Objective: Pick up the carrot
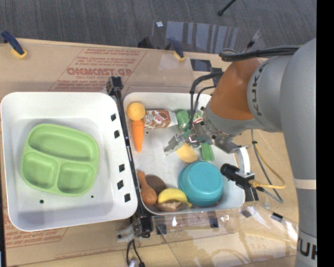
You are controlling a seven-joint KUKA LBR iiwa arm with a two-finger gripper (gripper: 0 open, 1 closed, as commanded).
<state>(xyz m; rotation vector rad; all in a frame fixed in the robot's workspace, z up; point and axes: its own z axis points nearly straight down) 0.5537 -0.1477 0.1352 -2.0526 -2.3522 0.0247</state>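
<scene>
The carrot (137, 135) lies lengthwise in the right bin (242, 202), close to its left wall and just below a yellow-orange round fruit (136, 111). My gripper (185, 142) hangs over the middle of the same bin, well to the right of the carrot and apart from it. Its fingers (172, 145) stand open with nothing held. A yellow lemon (187, 153) sits directly beneath them.
In the right bin there are also a snack packet (157, 118), green pieces (182, 117), a teal bowl (201, 184), a banana (172, 196) and brown potatoes (150, 185). The left bin (11, 149) holds a green divided plate (59, 158).
</scene>
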